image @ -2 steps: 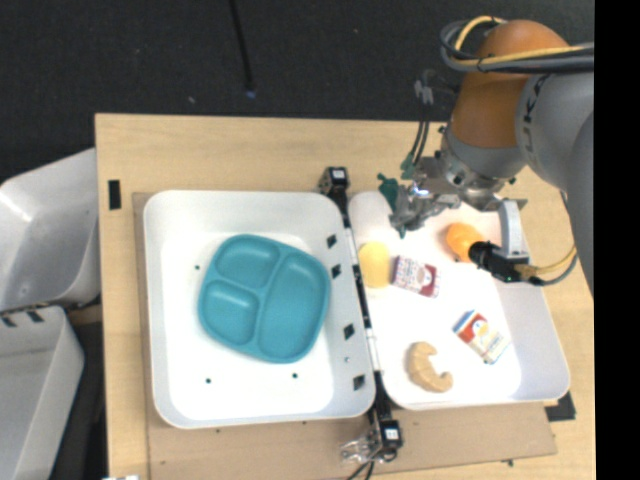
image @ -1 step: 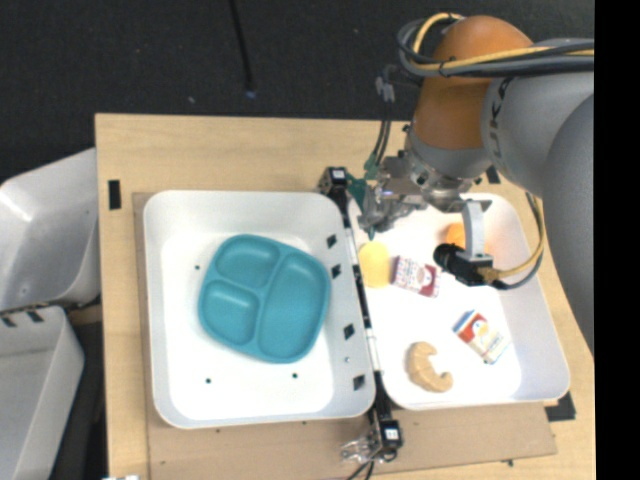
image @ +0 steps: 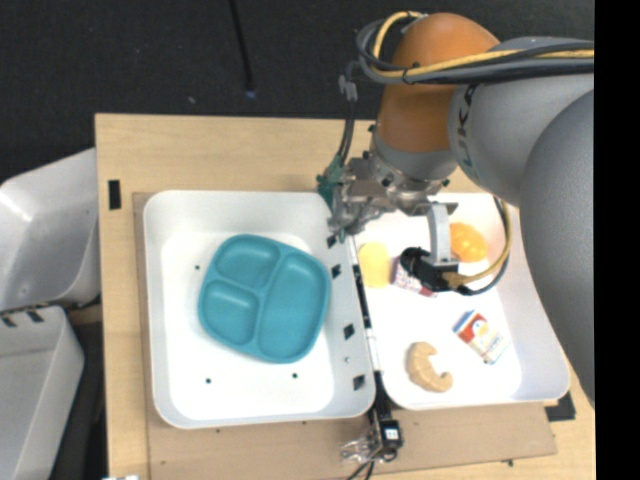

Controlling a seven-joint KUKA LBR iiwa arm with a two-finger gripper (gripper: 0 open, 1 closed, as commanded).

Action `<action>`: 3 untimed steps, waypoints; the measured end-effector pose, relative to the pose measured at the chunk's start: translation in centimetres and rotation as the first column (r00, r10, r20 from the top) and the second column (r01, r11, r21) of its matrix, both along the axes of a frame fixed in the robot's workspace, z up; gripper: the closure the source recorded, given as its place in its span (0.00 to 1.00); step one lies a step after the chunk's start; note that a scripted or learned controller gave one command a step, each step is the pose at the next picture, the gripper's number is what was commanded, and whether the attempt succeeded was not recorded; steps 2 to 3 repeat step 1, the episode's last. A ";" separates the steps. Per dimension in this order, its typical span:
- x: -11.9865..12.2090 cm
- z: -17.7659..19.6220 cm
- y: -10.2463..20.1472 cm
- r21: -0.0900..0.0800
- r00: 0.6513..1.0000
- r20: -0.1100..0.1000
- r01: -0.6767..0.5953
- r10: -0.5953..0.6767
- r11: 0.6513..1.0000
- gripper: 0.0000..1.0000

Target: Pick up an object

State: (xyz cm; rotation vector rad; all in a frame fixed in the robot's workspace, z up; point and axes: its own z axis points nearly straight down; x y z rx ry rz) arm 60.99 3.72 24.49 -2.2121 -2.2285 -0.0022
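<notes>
The right bin (image: 520, 368) holds a pale yellow block (image: 373, 264), an orange ball (image: 467, 240), a small pink and white packet (image: 408, 281), a red, white and blue carton (image: 480, 336) and a tan croissant-shaped piece (image: 428, 366). My gripper (image: 345, 218) hangs over the top left corner of that bin, close to the rim between the two bins. It is just above and left of the yellow block. The wrist hides its lower end, and I see nothing held in it.
A teal divided plate (image: 265, 296) lies in the middle of the left bin (image: 170, 368). The grey arm and its orange band (image: 430, 78) cover the upper part of the right bin. Wooden bench edges frame both bins.
</notes>
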 end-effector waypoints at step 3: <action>-1.7 0.2 4.0 -0.001 1.000 -0.002 0.001 -0.001 1.000 1.00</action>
